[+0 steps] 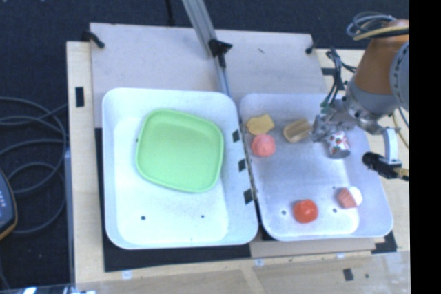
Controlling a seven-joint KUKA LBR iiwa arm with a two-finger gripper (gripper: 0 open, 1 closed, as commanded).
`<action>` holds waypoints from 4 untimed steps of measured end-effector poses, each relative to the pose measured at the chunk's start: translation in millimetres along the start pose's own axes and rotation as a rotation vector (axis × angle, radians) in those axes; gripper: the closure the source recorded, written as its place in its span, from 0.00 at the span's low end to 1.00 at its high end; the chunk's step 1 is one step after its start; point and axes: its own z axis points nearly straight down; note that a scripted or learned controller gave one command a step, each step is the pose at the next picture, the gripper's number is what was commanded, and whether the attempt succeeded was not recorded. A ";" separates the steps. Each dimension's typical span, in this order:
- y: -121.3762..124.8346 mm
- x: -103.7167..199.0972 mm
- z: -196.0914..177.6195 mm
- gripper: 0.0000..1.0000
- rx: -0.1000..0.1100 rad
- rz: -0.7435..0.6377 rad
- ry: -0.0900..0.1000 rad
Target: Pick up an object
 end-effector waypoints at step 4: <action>-19.1 43.2 -158.2 1.00 0.002 -0.002 0.000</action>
